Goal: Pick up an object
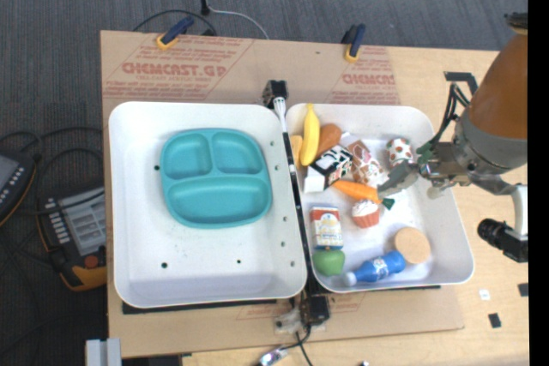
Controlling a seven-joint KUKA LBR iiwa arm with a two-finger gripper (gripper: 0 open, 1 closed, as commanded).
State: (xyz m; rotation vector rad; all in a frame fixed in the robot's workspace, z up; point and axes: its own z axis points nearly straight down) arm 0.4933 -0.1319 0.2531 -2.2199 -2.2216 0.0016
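I'm seeing the two-finger gripper hovering low over the right white bin, near the orange plastic carrot and just beside the small speckled egg-like toy. I'm not seeing anything between the fingers, and I cannot tell whether they're apart or together. I'm judging the pick as not yet made: approach looks done; grasp and lift are remaining. The teal plastic divided tray is sitting in the left white bin, well apart.
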